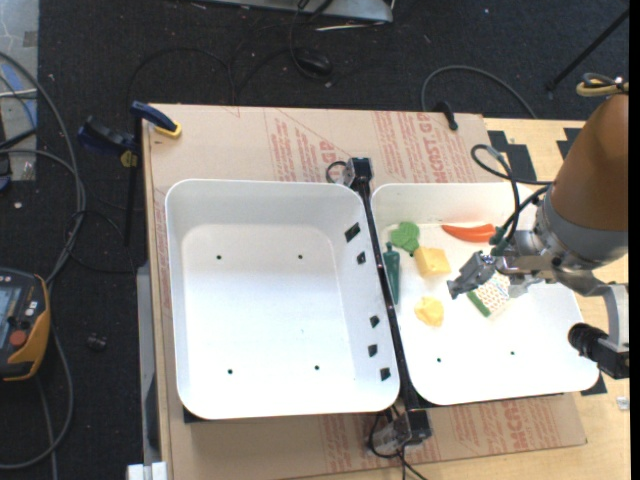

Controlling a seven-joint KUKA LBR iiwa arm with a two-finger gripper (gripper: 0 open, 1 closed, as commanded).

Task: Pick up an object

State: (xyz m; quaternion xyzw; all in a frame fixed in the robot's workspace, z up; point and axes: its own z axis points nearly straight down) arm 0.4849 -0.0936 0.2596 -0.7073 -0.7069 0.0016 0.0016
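Approach step, nothing lifted yet. Near: yellow piece [430, 311] loose in right bin [520, 383]. Your gripper [478, 280] hangs low above green-white object [490, 296]; grip state unclear. Farther: yellow block [433, 260], green toy [404, 235], orange piece [468, 232]. Next: you descend, close squarely on one object.

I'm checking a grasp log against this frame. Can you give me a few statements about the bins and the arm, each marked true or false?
1. All the loose objects lie in the right bin. True.
2. The orange piece lies in the left bin. False: it is near the right bin's far wall.
3. The gripper is over the right bin. True.
4. Two yellow pieces are stacked. False: they lie apart.
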